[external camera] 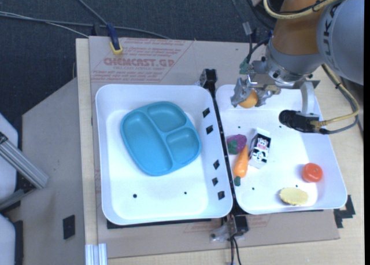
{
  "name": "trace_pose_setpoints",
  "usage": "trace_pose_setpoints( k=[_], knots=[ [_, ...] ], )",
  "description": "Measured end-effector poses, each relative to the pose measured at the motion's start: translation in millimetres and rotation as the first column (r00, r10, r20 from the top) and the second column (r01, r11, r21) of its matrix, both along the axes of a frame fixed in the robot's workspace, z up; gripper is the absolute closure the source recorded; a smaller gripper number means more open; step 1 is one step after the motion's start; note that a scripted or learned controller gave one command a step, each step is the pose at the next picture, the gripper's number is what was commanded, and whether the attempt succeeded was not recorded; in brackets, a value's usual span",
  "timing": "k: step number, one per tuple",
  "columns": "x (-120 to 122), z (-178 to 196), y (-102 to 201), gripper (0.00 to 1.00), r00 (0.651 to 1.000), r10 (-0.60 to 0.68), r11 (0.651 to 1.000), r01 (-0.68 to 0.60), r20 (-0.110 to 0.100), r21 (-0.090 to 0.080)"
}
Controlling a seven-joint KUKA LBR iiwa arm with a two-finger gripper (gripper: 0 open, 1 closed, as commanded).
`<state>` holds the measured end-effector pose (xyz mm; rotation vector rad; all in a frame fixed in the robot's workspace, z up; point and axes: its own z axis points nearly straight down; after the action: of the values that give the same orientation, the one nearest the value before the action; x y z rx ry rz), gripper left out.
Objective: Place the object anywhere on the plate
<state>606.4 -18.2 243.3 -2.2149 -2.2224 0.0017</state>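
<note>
Camera view lets us see the end effector (248, 97) pinching a small orange-yellow object (248, 100) above the right bin (329, 159), well apart from the blue plate (160, 136) in the left bin (110, 159).

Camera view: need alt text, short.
The gripper holds a small yellow-orange object over the right bin. A blue divided plate lies in the left bin; a carrot, orange ball and other toys lie in the right bin.

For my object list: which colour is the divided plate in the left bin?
The plate is light blue, plain, with three compartments; the camera view shows it clearly.
</note>
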Motion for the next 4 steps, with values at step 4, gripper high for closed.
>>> trace_pose_setpoints(
  k=[4],
  knots=[
    [-79.6, -10.8, 162.4, 1.00, 1.000, -0.001, 1.000, 0.001, 0.004, 0.000]
  ],
)
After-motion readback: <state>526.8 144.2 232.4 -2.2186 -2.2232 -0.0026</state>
